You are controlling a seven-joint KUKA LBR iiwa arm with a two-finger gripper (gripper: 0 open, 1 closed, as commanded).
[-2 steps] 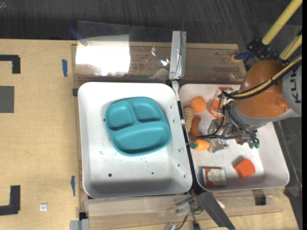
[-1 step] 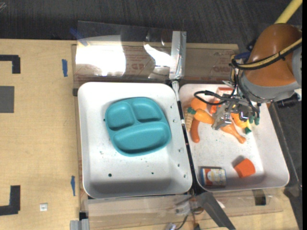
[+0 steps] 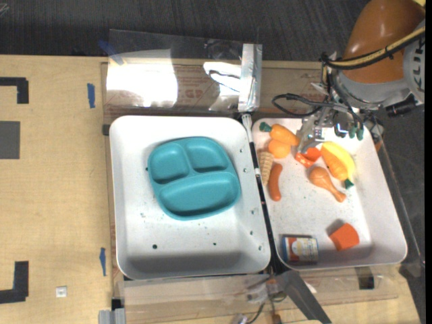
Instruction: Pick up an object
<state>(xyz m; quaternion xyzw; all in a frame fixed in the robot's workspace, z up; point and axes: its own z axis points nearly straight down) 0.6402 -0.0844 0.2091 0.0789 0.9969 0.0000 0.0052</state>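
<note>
My gripper [image 3: 310, 142] hangs low over the back of the right bin [image 3: 378, 208], directly above a small red-orange toy [image 3: 309, 157]. An orange pepper [image 3: 281, 139] lies just left of it and a yellow banana-like toy [image 3: 338, 160] just right. Nearby lie a chicken drumstick [image 3: 327, 181], an orange sausage [image 3: 275, 181] and a waffle cone [image 3: 267, 160]. At the front of that bin sit an orange block [image 3: 344, 236] and a small can [image 3: 300, 248] on its side. Nothing is visibly lifted.
The left bin [image 3: 128, 235] holds a teal divided plate [image 3: 194, 177]. A clear plastic sheet with tape [image 3: 202, 79] lies behind the bins. The arm's orange-banded wrist [image 3: 381, 25] and cables [image 3: 304, 103] overhang the right bin's back corner.
</note>
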